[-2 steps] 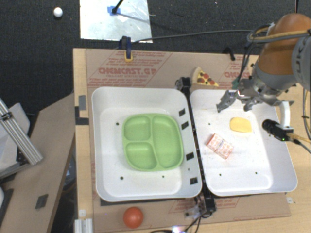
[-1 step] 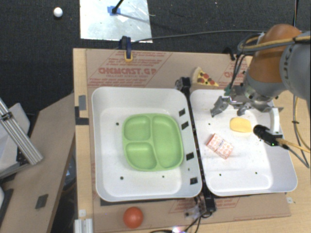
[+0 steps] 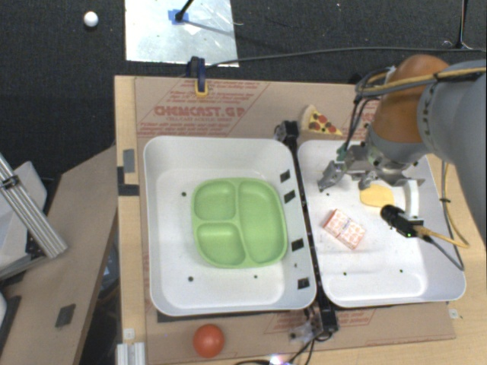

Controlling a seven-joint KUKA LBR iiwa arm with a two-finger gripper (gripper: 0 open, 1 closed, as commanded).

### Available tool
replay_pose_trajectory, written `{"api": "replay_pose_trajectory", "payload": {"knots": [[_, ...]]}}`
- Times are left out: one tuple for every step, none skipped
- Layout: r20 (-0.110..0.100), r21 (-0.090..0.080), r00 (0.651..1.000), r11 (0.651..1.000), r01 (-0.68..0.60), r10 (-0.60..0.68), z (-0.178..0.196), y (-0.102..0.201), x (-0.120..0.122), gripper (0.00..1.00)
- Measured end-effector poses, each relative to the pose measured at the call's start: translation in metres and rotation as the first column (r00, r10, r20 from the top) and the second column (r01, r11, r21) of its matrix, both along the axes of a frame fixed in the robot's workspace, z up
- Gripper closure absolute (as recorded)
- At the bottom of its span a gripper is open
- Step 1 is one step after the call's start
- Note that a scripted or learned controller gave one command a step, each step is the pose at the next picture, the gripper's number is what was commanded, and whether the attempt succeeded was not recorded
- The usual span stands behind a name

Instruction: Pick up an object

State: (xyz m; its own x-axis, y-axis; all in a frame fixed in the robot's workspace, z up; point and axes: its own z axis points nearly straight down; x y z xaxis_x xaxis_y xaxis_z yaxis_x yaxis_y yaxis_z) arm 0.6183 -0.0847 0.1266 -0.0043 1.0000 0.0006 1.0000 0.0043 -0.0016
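Nearest the camera, an orange ball (image 3: 208, 339) sits on the table (image 3: 228, 322), outside both bins. Behind it, the left bin (image 3: 163, 204) holds a green divided plate (image 3: 239, 221). In the right bin (image 3: 396, 284) a small red-and-white box (image 3: 345, 228) lies askew to the bin walls. Just beyond it is a flat yellow piece (image 3: 376, 196), near the box but not touching it. The end effector (image 3: 350, 175) hangs over the far part of that bin. Its fingers are spread with nothing between them, and it sits just beside the yellow piece on the side toward the bin divider. Farther back, past the bins, a toy pizza slice (image 3: 322, 122) lies on the table.

The step in hand looks like the approach, since nothing is gripped and nothing is lifted. The next move calls for choosing a target in the right bin and centring the fingers so they straddle it before closing. The yellow piece is closest, but it looks thin and may slip under a pinch. The box seems to offer taller sides, though the wrist would likely need turning to match its slant.
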Motion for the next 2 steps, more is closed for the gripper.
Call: {"api": "replay_pose_trajectory", "payload": {"knots": [[0.005, -0.001, 1.000, 1.000, 0.001, -0.001, 0.013, -0.001, 0.001, 1.00], [0.010, -0.001, 1.000, 1.000, -0.001, 0.001, 0.076, 0.003, 0.008, 1.00]]}}
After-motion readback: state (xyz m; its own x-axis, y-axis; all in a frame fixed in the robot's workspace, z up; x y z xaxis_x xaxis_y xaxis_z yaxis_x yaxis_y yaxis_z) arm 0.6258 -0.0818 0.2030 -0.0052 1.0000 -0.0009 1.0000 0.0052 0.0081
